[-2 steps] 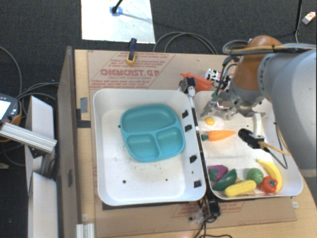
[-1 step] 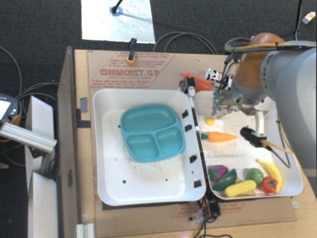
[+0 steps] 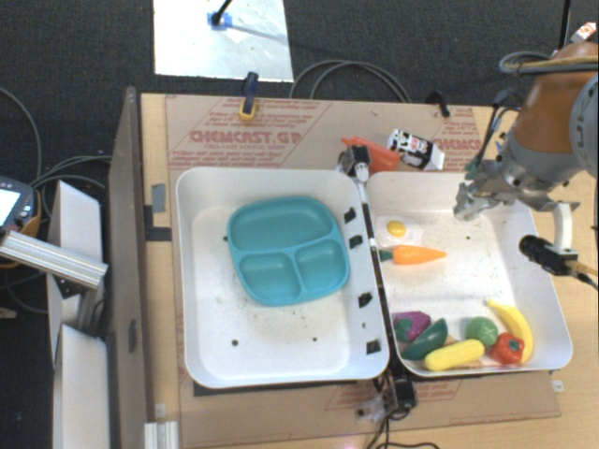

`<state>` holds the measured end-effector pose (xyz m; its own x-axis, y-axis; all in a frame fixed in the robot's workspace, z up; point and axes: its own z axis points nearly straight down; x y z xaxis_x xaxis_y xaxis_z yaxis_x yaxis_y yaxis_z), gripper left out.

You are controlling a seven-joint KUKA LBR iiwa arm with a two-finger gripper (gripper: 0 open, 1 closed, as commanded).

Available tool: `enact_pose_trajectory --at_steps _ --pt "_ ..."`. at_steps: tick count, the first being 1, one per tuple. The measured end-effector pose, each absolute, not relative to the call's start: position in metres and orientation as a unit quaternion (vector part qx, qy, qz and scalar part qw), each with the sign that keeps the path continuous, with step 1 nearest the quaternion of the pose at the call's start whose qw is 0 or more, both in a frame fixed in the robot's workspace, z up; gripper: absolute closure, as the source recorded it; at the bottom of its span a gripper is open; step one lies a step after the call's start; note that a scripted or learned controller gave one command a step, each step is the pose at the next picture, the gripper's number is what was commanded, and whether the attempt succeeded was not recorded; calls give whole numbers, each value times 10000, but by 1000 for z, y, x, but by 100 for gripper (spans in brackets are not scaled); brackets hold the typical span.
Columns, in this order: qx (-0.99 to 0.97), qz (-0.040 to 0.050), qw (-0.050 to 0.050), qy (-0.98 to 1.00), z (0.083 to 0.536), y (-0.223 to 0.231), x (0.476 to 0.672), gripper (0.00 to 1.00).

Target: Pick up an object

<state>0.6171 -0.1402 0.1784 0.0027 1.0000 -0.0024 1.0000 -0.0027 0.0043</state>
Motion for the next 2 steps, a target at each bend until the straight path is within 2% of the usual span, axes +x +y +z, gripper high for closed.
enact_pose_trajectory --at_steps 1,2 --pt "7042 5 -5 7100 102 -93 646 100" --pt "7070 17 34 7072 177 -131 647 100"
